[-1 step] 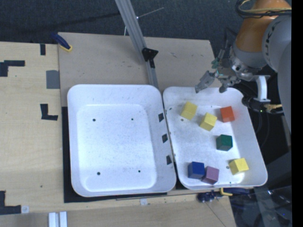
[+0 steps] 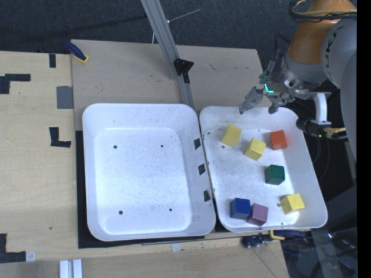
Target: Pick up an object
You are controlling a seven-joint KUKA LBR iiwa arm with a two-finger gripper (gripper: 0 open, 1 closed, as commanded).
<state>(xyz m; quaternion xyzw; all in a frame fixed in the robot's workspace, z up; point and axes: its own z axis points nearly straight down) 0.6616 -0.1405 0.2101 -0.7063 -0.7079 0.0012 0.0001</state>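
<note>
The right bin holds several small blocks: two yellow ones near its upper middle, an orange one, a dark green one, a third yellow one, a blue one and a purple one at the front. My gripper hangs over the bin's far edge, above and behind the blocks. Its two fingers stand apart, open, with nothing between them.
The left bin lies beside the right one. A slanted metal bar runs from the top down to the gap between the bins. Black tape marks sit on the wooden bench at the left.
</note>
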